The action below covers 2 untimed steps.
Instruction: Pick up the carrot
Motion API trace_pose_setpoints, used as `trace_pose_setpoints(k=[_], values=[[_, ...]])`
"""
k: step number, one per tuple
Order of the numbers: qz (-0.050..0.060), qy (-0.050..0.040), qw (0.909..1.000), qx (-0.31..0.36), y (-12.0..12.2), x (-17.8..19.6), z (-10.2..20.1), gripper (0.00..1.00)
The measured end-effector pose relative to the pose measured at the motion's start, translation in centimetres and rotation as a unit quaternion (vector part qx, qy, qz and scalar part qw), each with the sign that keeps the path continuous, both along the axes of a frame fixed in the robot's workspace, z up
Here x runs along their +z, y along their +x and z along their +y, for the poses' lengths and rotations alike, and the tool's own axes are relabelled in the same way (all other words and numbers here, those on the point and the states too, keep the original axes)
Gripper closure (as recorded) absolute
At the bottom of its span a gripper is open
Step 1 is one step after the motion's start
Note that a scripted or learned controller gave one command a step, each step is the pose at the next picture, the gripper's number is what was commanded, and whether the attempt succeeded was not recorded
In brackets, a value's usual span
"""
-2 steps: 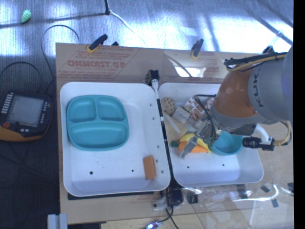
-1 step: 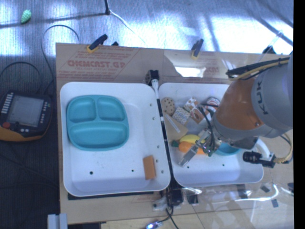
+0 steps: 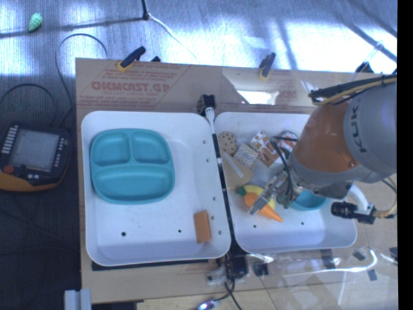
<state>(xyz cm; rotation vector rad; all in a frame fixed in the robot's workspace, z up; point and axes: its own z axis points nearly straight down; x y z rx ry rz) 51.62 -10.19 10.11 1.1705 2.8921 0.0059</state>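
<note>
Smooth white plastic right bin (image 3: 335, 241). Carrot (image 3: 266, 210), tapered orange cone, matte, is seen directly beneath the gripper (image 3: 274, 196), touching or just under its tips. Finger spread cannot be told. A teal compartmented tray (image 3: 132, 165), glossy and rounded, is seen well left of the gripper.

A teal divided tray (image 3: 132, 165) lies in the left bin (image 3: 103, 237), far left of the hand (image 3: 274, 196), with a small brown block (image 3: 202, 227) nearer — down and left of it. In the right bin (image 3: 303, 237), a round cookie (image 3: 226, 141) and printed packets (image 3: 253, 151) sit above-left of the hand; a blue bowl (image 3: 310, 201) lies just right. A pendant (image 3: 32, 155) rests beyond the surface (image 3: 129, 82).
</note>
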Motion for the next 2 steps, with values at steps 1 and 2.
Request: trace_pose_setpoints(k=[1,2], values=[[0.009,0.0033,0.9961,-0.087,-3.1,8.4,8.8,1.0],[0.01,0.0037,0.9826,-0.186,-3.2,12.6,15.1,1.0]])
